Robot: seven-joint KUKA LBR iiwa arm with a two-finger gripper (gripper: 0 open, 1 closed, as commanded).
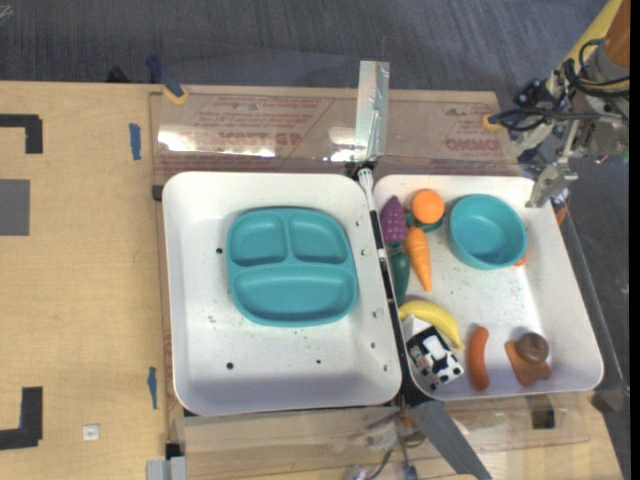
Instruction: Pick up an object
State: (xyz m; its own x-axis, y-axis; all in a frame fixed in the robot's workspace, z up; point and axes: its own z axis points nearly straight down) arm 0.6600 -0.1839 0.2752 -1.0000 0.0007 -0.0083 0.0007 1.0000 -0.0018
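While the desk (80,268) carries two white bins, the left bin (190,368) holds a teal divided plate (292,265). At two o'clock the jaws (548,190) hover over the right bin's (575,318) rim, state unclear. Inside: teal bowl (486,230), banana (432,320), carrot (419,258), sausage (479,356).

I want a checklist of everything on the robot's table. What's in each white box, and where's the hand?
Surface: wooden bench, two white bins side by side.
Left bin: teal divided plate.
Right bin: teal bowl, orange, purple grapes, carrot, banana, sausage, brown toy, black-and-white block.
Clutter: blue tape bits on the bench.
Hand: above the right bin's far right corner, holding nothing.
Cables: dark bundle by the wrist.
Surroundings: grey floor.
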